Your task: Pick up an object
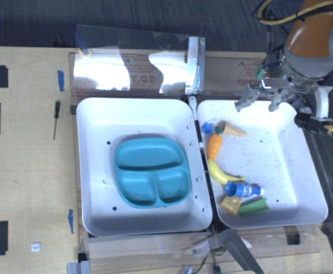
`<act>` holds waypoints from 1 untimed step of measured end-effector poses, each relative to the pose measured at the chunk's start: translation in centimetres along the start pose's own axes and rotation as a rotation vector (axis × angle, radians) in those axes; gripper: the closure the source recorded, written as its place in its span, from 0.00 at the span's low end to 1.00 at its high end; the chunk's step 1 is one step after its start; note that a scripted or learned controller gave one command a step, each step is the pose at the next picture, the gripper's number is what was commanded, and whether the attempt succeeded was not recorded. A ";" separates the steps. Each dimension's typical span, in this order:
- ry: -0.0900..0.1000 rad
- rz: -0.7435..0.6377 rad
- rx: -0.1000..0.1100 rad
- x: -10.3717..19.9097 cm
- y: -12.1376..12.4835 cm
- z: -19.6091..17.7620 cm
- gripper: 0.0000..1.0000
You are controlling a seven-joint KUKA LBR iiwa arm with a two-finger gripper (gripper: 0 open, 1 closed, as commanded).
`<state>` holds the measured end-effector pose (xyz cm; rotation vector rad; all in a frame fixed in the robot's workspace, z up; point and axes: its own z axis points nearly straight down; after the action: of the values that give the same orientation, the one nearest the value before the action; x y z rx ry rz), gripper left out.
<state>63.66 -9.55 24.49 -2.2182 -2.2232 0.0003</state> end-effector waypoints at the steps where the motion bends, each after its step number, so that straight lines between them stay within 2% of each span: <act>1: 0.001 -0.111 0.008 0.0 -2.8 11.2 0.00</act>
<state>60.86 -9.52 13.27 -2.0868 -2.3387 0.0080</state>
